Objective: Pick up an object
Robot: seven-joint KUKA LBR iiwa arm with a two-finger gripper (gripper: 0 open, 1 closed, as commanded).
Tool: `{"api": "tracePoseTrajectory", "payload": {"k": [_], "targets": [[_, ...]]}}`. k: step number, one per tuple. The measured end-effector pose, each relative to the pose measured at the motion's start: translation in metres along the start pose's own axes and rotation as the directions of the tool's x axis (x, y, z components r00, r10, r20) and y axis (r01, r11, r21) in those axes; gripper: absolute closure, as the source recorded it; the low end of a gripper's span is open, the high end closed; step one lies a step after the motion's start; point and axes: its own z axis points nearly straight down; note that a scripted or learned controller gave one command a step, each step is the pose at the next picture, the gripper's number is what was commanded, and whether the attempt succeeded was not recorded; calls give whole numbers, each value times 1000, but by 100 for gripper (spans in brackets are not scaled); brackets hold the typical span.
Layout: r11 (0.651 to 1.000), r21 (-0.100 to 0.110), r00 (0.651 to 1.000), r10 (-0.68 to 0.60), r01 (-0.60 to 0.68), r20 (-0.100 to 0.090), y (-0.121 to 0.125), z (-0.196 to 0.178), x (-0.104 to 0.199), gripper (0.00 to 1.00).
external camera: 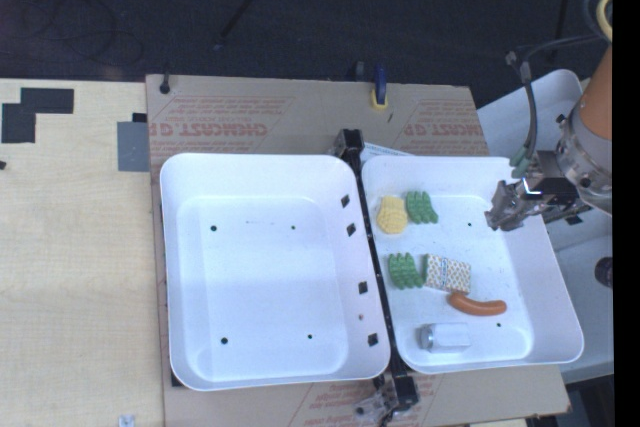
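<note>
Arm: enters from right edge of frame, mid height, grey wrist with orange band visible at upper right | Gripper [503, 212]: at centre right of frame, pointing left and slightly down | Fingers: too blurred to judge | Cable: loops up from wrist toward upper right

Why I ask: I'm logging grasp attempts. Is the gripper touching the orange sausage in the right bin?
Apart. The camera view shows the gripper near the bin's upper right, with bare white floor separating it from the orange sausage.
</note>
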Motion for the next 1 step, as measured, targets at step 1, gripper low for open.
{"api": "tracePoseTrajectory", "payload": {"k": [1], "targets": [[1000,-1,1000,-3,3,1,5,16,81,100]]}}
